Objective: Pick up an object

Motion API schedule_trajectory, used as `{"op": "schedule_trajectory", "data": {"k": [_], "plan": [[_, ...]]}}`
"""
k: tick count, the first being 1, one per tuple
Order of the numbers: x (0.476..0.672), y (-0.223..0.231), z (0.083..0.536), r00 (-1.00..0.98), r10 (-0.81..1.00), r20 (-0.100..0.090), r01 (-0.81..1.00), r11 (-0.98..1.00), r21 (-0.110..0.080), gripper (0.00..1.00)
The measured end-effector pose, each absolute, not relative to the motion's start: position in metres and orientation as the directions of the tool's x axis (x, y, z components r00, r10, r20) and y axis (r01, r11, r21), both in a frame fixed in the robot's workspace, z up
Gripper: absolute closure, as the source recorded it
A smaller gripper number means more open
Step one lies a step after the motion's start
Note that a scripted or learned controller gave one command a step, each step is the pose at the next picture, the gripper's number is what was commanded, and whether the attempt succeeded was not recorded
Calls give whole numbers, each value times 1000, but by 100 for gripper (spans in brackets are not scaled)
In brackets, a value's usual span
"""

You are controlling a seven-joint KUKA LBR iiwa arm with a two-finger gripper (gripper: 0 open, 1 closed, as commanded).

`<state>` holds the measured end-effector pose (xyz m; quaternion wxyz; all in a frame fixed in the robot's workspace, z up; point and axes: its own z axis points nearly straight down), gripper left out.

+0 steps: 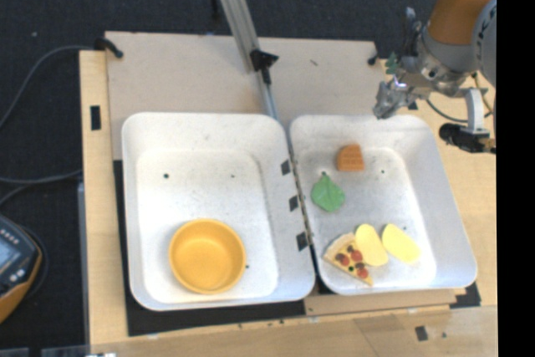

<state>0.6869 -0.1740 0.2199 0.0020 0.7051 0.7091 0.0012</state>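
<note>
Orange block (pixel 350 157) sits in right bin (pixel 435 180) — my gripper (pixel 388 103) above far rim, can't tell its state.

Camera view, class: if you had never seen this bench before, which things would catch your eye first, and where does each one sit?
The yellow bowl stands out at once, alone near the front of the left bin. Next comes the right bin, with an orange block towards the back, a green leaf near its left wall, and a pizza slice beside two yellow pieces at the front. The gripper hangs above that bin's back rim.
</note>
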Motion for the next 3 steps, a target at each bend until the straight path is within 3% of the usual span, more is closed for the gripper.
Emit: {"op": "schedule_trajectory", "data": {"k": [3], "plan": [[647, -18, 244, -7, 1000, 2, 1000, 7, 1, 100]]}}
